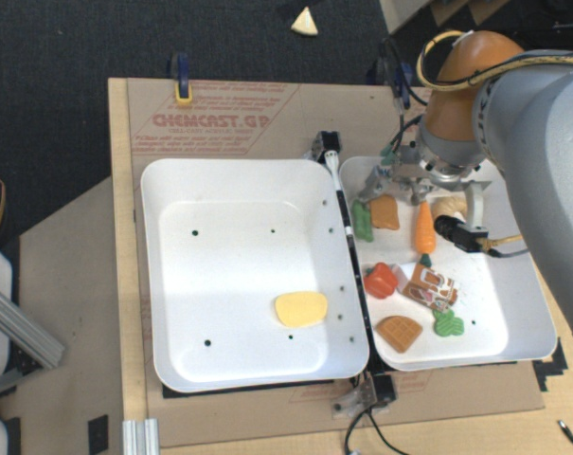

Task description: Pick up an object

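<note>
My gripper (402,176) hangs low over the far end of the right bin (513,335), under the grey wrist and its orange band. Directly below it lie a tan-orange piece (385,213), a green piece (362,222) against the bin's left wall, and an orange carrot (424,227). A pale beige item (449,204) sits partly hidden beside the wrist. Further toward the front are a red tomato-like toy (382,280), a brown and white packet (432,288), a brown waffle-like piece (399,331) and a small green toy (448,324).
A yellow oval piece (300,308) lies alone in the left bin (172,254), near its front right. A black divider strip (344,221) runs between the two bins. The arm's bulky grey body covers the right bin's far right side.
</note>
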Robot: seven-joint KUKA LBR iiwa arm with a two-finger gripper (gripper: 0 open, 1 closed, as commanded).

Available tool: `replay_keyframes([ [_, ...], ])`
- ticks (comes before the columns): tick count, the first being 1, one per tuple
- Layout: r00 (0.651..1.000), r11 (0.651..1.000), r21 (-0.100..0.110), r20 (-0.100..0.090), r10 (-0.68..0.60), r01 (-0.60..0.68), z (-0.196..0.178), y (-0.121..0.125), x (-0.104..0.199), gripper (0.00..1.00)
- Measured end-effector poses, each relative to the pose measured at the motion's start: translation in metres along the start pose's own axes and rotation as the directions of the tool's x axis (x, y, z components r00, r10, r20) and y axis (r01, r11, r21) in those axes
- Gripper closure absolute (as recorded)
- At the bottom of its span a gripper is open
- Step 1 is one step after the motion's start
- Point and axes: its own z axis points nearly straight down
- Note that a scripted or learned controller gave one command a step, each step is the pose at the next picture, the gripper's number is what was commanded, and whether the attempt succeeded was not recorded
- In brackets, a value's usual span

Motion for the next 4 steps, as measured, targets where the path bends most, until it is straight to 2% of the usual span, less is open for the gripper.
replay_keyframes([
  [1,1.0,1.0,-0.002,0.001,0.0,0.0,-0.012,0.0,0.0,1.0],
  [2,1.0,1.0,-0.001,0.001,0.0,0.0,-0.011,0.0,0.0,0.0],
  [3,1.0,1.0,-0.005,0.002,-0.001,0.001,-0.022,0.001,0.0,1.0],
  [4,1.0,1.0,-0.004,0.002,-0.001,0.001,-0.022,0.001,0.0,0.0],
])
